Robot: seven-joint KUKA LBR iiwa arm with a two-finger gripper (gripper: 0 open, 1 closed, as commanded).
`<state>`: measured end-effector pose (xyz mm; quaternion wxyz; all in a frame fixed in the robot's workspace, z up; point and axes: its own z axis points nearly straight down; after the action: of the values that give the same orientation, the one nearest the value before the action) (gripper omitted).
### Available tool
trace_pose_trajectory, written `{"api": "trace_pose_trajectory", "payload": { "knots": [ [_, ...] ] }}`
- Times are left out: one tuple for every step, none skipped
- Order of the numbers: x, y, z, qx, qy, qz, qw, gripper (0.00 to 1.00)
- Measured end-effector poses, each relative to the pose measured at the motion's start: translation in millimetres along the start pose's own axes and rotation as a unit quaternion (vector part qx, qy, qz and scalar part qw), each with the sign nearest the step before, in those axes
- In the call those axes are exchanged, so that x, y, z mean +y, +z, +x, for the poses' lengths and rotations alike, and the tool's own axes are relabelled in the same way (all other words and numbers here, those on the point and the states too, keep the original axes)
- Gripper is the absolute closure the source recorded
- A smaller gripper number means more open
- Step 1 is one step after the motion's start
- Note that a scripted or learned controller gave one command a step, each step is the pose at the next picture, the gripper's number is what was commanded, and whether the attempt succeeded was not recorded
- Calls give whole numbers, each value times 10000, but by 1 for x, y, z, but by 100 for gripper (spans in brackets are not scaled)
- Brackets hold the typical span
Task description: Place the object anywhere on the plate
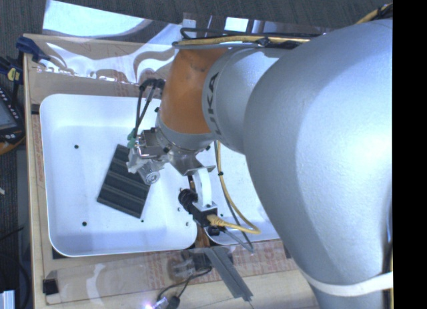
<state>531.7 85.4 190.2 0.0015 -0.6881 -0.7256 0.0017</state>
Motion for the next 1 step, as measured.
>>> {"api": "trace_pose_trajectory", "payload": {
  "knots": [
    [64,100,81,3,1970,1,9804,100]
  ]
}}
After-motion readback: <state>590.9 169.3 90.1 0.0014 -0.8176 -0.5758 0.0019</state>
